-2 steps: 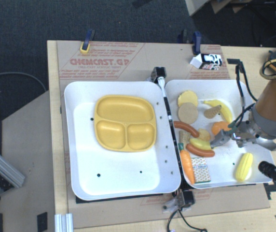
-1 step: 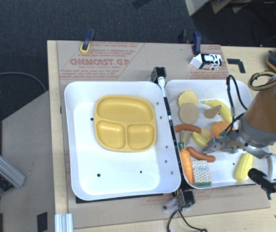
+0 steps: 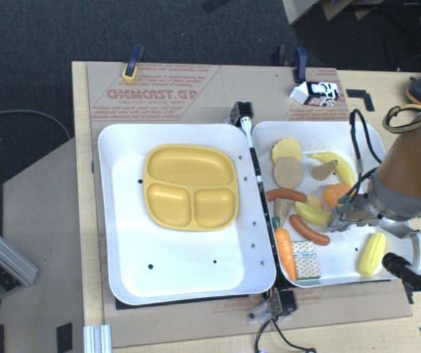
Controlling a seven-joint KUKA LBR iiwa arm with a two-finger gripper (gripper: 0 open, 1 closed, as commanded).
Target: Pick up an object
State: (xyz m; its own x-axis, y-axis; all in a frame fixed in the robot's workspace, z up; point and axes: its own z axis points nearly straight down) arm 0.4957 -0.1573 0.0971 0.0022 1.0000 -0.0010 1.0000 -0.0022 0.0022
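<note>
Gripper (image 3: 341,216) sits low in the right bin (image 3: 343,276), among the toy food, reached in from the right on the grey arm (image 3: 405,197) with its orange band (image 3: 416,160) above the wrist. From my remote view the tool tip is small and dark against the clutter, and I cannot tell its state or whether anything is caught in it. Just beside the tip, on its upper side, lies an orange round piece (image 3: 335,194); a yellow piece (image 3: 310,213) and a red sausage (image 3: 310,230) lie just to its left, the sausage slanting down toward the bin's middle. A second sausage (image 3: 286,195) lies further up and left, under a tan round slice (image 3: 288,172) and a yellow slice (image 3: 286,150) near the bin's far left corner. A banana (image 3: 337,165) and a brown piece (image 3: 323,171) lie near the far wall. A corn cob (image 3: 372,253) stands apart near the front right, below the arm. A carrot (image 3: 285,254) lies along the left wall near the front, with a small printed box (image 3: 306,261) touching its right side. The left bin (image 3: 122,219) holds a yellow divided tray (image 3: 191,186) with three compartments, set toward its far side. Both bins rest on a cardboard sheet (image 3: 159,87) with red lettering.
</note>
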